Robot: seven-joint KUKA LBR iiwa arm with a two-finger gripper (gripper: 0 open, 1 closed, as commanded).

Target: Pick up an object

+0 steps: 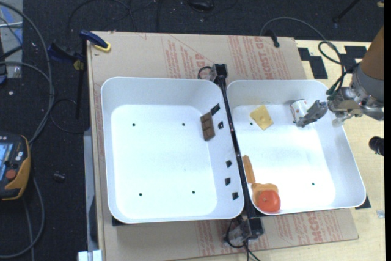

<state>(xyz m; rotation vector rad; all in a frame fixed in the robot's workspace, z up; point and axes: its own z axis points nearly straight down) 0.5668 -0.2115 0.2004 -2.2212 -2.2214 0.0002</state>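
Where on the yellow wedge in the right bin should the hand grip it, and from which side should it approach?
Probably from straight above, pinching the yellow wedge across its two long edges. It lies flat on the right bin floor, away from the walls, with bare floor on both sides for the fingers.

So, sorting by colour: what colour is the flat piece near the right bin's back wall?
Yellow: the flat piece shows clearly in the camera view.
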